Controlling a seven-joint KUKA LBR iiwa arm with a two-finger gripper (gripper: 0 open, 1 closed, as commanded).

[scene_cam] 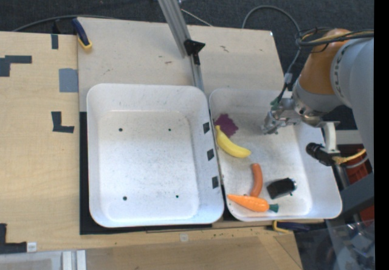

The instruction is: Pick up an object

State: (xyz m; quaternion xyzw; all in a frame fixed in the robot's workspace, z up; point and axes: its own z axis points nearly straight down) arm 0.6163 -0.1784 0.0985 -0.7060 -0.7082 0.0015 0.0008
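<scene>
The right bin (316, 199) holds a yellow banana (231, 145), a small purple piece (226, 123), an orange-red sausage shape (257, 179), an orange carrot (249, 202) and a black block (281, 187). My gripper (271, 126) hangs over the upper right part of this bin, to the right of the purple piece and the banana. Nothing shows between its fingers. It is too small and dark here to tell how the fingers stand.
The left bin (97, 141) lies beside the right one, their rims meeting at the middle. A metal pole (173, 10) slants down from the top to the bins' junction. The arm's grey body (340, 80) crowds the right edge. A blue and yellow clamp (82, 34) sits at the bench's back left.
</scene>
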